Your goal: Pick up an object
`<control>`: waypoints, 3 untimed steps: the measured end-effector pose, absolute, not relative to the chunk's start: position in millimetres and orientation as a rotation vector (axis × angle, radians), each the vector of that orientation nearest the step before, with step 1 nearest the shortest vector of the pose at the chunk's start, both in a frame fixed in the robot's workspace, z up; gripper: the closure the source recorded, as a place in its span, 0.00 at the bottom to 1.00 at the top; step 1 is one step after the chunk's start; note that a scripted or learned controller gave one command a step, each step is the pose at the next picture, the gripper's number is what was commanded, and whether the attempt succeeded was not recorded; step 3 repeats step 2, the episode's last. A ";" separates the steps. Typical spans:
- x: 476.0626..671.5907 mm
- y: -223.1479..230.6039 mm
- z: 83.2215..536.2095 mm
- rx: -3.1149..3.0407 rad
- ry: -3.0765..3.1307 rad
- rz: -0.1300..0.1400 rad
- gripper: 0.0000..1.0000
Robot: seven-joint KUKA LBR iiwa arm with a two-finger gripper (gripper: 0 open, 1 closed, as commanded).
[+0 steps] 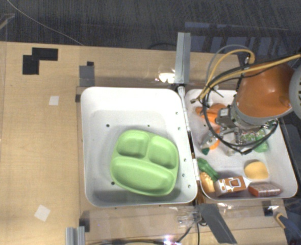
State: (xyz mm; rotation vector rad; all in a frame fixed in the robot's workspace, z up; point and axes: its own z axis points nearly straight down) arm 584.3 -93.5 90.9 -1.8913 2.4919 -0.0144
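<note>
1. Two shallow white bins sit side by side on the wooden bench. The left bin (pixel 94 137) is the larger in view; the right bin (pixel 288 172) lies partly under the arm.
2. The left bin holds a green divided plate (pixel 144 162), lying flat in the bin's middle and lower part, with two small compartments on the upper side and one long one below.
3. The right bin holds several small things. Along its near edge lie a small brown and white box (pixel 229 185) and, just to its right, a dark red packet (pixel 264 190).
4. A yellow rounded piece (pixel 256 169) sits just above the packet, near the box.
5. At the bin's lower left corner, a green piece (pixel 205 166) lies above an orange-brown one (pixel 206 182), both close to the bin wall.
6. An orange item (pixel 214 111) lies near the bin's upper left, partly behind cables.
7. The arm (pixel 265 93), with its orange band, hangs over the upper half of the right bin. The gripper (pixel 235 131) points down into the bin among the small things there; whether its fingers are spread or closed cannot be told, since wrist and cables cover them.
</note>
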 end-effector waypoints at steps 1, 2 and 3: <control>588.5 -89.2 104.9 -1.888 2.476 -0.019 1.00; 623.1 -74.9 220.6 -1.700 2.621 -0.017 1.00; 623.1 -74.9 220.6 -1.700 2.621 -0.017 1.00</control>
